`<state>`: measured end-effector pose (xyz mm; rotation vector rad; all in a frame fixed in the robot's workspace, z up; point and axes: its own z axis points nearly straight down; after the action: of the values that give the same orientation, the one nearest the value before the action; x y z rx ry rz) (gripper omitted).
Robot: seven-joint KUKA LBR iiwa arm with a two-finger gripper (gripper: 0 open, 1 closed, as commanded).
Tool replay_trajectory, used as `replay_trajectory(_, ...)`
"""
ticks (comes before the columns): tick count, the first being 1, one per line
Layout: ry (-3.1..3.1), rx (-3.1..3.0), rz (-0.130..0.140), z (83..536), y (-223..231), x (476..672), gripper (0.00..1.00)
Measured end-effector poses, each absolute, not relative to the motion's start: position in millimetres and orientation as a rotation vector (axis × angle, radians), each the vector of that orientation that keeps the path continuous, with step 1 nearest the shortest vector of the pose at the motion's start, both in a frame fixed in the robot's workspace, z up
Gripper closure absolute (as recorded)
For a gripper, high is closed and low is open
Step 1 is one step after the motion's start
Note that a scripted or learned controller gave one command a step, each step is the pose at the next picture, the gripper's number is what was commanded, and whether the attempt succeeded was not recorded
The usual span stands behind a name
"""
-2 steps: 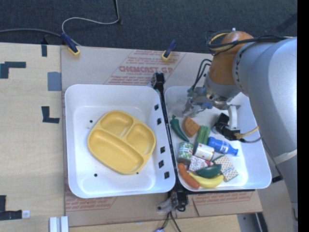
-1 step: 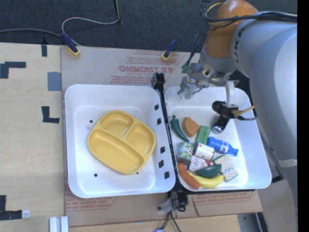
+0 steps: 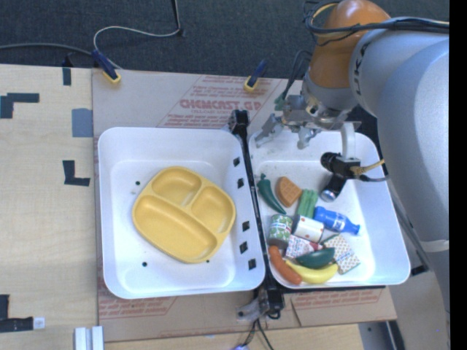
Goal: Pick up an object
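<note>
My gripper (image 3: 284,135) hangs over the far end of the right bin (image 3: 368,152), open, with nothing between its fingers. It is above bare bin floor, apart from the pile. Nearer the front of that bin lie a green pepper (image 3: 268,194), a brown bread-like piece (image 3: 288,190), a green block (image 3: 306,203), a blue bottle (image 3: 336,220), a white box (image 3: 308,228), a small can (image 3: 279,228), a banana (image 3: 315,273) and an orange carrot-like piece (image 3: 280,264).
The left bin (image 3: 117,195) holds a yellow divided plate (image 3: 184,212). A black divider (image 3: 244,188) runs between the two bins. Cardboard lies under both bins, with blue-and-yellow clamps (image 3: 107,65) at its far edge.
</note>
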<state>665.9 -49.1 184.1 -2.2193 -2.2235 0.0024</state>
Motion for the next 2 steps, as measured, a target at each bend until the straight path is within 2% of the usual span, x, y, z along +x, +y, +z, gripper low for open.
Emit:
replay_trajectory(1, -2.220, -2.220, 0.006, 91, -94, 648.0, 0.00)
replay_trajectory(2, -2.223, -2.222, 0.001, 86, -120, 606.1, 0.00)
